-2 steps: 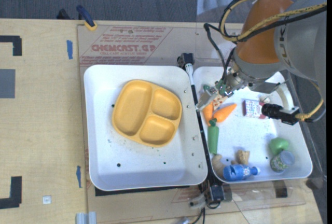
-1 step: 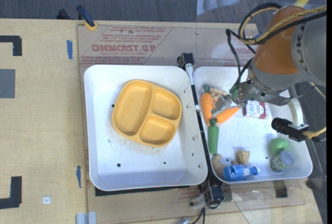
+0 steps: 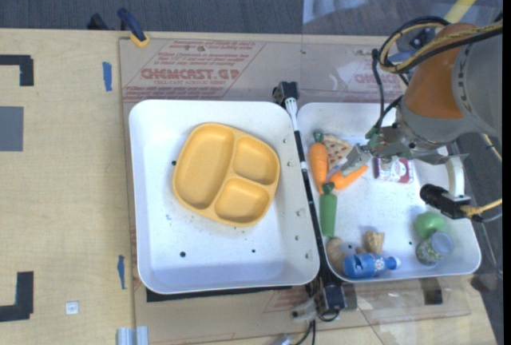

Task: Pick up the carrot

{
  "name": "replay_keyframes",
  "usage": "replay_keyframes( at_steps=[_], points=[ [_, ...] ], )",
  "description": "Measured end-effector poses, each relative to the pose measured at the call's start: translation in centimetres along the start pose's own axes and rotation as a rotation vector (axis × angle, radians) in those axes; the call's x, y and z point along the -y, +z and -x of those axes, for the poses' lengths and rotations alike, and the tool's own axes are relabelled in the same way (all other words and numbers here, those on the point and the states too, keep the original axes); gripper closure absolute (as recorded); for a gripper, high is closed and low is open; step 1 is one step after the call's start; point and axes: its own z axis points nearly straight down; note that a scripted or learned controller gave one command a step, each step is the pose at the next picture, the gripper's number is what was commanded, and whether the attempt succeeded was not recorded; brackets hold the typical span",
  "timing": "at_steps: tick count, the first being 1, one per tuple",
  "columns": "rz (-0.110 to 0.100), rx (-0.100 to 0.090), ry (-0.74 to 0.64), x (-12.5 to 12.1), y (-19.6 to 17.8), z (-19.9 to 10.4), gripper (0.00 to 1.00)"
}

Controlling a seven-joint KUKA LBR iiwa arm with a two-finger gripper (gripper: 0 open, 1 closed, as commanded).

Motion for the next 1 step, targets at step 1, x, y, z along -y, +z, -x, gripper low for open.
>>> replay_keyframes(
  at_steps=[1],
  points=[
    [0.014, 0.001, -0.094, -0.04, 4.18, -1.31, 0.0]
  ],
)
